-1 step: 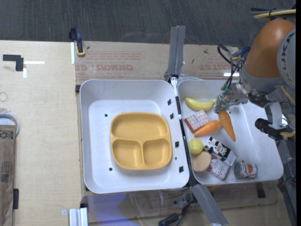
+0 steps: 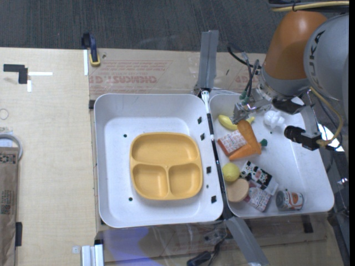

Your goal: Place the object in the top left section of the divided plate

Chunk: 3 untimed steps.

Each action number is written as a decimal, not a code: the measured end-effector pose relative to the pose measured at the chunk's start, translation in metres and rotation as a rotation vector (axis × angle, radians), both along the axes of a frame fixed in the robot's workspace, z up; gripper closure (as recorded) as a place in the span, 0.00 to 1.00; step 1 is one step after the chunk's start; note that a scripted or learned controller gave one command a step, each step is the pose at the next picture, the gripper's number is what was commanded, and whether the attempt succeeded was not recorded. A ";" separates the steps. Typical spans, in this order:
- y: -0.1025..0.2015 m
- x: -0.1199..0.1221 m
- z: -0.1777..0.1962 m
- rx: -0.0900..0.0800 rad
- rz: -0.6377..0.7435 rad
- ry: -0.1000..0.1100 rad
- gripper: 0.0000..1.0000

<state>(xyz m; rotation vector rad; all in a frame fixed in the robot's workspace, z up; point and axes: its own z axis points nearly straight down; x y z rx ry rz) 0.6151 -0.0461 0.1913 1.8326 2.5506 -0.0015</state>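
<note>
A yellow divided plate lies in the left bin, with one wide section at the back and two smaller ones at the front; nothing is on it. My gripper hangs low over the back left part of the right bin. It is just above the top end of an orange carrot and right beside a yellow banana. The wrist hides what lies directly under the gripper.
The right bin also holds a red-and-white packet, a lemon, a tan round bun, a black-and-white carton, a small can and a white lump. A divider wall separates the bins.
</note>
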 end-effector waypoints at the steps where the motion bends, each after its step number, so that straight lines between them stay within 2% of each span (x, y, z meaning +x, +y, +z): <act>1: -0.014 0.044 0.083 -0.001 0.031 -0.001 1.00; 2: -0.018 0.045 0.167 -0.001 0.305 -0.001 1.00; 3: -0.017 0.046 0.176 -0.003 0.308 -0.002 1.00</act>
